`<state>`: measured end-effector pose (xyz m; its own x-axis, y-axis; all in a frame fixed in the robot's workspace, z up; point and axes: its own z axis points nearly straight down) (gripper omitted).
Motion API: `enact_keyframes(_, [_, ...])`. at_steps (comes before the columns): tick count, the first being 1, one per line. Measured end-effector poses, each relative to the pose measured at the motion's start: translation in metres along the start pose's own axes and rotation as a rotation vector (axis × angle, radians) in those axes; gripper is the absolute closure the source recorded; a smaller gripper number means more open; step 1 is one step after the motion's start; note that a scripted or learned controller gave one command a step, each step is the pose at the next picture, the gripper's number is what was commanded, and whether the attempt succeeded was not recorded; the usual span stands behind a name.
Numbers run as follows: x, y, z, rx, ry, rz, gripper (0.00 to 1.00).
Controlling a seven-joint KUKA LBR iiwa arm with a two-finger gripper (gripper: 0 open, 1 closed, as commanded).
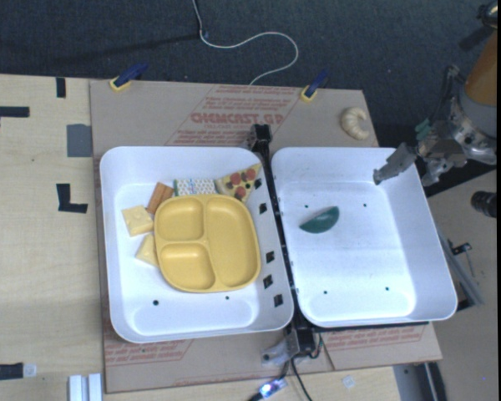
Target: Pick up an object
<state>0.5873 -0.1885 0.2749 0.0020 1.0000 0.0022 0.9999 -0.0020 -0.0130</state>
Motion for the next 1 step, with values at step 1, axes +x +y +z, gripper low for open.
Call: enact_keyframes(1, [0.0003,0.0019,-0.0072,-0.012,-0.003,-0.003,0.0])
